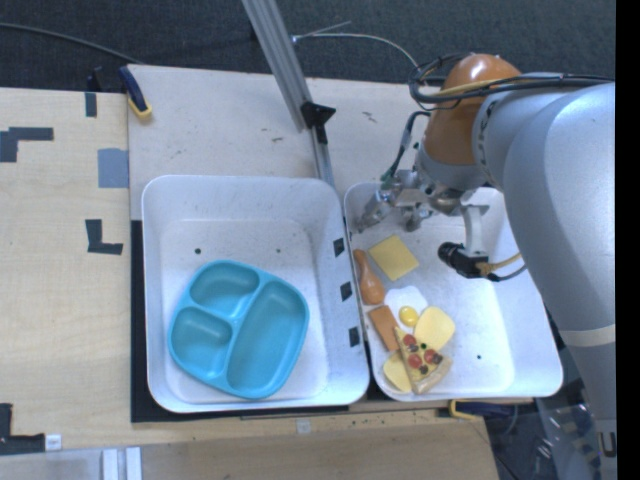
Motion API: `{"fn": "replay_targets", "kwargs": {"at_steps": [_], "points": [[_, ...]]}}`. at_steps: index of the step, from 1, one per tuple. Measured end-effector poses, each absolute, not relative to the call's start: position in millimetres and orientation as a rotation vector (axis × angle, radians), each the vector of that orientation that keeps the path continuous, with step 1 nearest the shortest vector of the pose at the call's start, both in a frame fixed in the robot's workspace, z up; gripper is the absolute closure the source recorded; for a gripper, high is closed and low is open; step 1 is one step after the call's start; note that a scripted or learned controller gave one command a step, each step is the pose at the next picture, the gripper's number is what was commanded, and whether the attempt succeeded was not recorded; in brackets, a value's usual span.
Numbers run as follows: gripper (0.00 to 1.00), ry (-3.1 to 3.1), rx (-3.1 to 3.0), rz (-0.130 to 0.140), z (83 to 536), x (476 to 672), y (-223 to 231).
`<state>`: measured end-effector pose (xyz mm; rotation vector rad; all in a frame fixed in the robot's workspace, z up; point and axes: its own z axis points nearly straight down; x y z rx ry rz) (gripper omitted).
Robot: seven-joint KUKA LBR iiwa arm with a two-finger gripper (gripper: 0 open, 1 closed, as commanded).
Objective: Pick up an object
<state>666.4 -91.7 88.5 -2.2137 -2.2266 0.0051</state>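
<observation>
Just below the tool (397, 200) in the right bin (520, 358), a yellow cheese slice (394, 258), untouched; tool's grip state unclear.

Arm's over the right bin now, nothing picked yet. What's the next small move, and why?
Probably ease the tool down and toward the bin's near side, onto the yellow cheese slice. The tool sits at the far left corner of the right bin, just beyond the slice, which lies flat with some bare floor around it, while the other toy foods crowd together further on.

Toy foods, a yellow cheese slice (394, 258) perhaps topmost, lie clustered in the right bin (520, 368).
</observation>
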Motion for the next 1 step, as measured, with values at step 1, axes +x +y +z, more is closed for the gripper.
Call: {"fn": "replay_targets", "kwargs": {"at_steps": [1], "points": [[0.0, -2.201, -2.199, 0.014, 85.3, 677.1, -113.2]]}}
